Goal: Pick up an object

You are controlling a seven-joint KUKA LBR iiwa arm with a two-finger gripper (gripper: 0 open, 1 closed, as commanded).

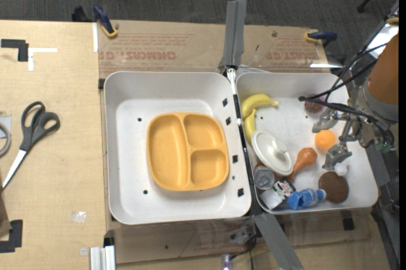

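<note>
My gripper (333,136) hangs low over the right side of the right bin (298,88), fingers spread, so it is open. One fingertip (325,118) shows just above a small orange ball (324,141) and the other (335,155) just below it. The ball lies on the bin floor at the left edge of the gap. Around it lie a yellow banana (254,108), a white upturned bowl (271,151), an orange pear-shaped toy (304,158), a brown round object (333,186), a blue bottle (303,198), a small can (264,179) and a dark reddish object (313,105).
The left bin (120,154) holds a yellow divided plate (188,151). Scissors (28,132) lie on the wooden bench at the left. Black cables (346,78) run from the arm over the right bin's back corner. A grey bar (233,31) stands behind the bins.
</note>
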